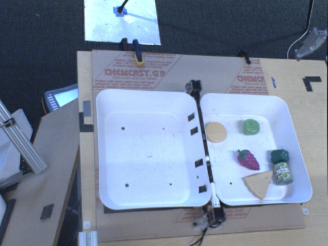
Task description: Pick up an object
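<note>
The right bin (233, 100) holds several objects. A round tan cookie (216, 132) lies near its left wall. A green round piece (251, 126) sits toward the back. A purple-red bunch of grapes (248, 159) lies in the middle. A tan cheese wedge (259, 183) rests near the front. A small jar with a dark green lid (281, 166) lies at the right wall.
The left bin (107, 137) sits beside the right one, joined by a black clipped divider (200, 137). Both rest on a cardboard sheet (154, 70) on the wooden bench. A metal plate (121, 14) lies behind the bench. A cable and clamp (310, 40) hang at the top right.
</note>
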`<state>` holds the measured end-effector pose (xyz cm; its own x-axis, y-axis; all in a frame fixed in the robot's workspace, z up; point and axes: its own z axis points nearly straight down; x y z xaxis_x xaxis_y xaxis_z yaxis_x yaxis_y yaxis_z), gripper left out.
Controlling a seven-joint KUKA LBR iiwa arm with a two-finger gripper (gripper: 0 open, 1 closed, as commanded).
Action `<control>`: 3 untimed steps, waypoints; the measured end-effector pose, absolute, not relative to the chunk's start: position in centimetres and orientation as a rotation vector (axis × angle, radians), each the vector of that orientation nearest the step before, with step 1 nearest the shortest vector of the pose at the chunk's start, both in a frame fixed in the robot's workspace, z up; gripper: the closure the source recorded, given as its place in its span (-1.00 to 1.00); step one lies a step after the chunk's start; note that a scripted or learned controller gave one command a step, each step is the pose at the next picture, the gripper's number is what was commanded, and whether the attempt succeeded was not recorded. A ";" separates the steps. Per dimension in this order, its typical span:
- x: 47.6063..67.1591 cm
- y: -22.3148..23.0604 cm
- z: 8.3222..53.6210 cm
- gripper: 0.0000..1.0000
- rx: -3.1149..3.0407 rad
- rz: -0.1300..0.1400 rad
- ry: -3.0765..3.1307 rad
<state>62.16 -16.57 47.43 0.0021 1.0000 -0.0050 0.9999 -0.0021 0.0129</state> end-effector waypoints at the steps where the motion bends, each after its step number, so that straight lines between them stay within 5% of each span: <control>1: 62.3 -16.3 47.9 1.00 2.208 0.004 2.223; 2: 63.6 -6.8 44.8 1.00 2.208 0.003 2.236; 3: 67.0 -0.6 44.0 1.00 2.209 0.005 2.231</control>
<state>67.00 -0.60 43.96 -0.0102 0.9999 0.0011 0.9999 0.0102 0.0036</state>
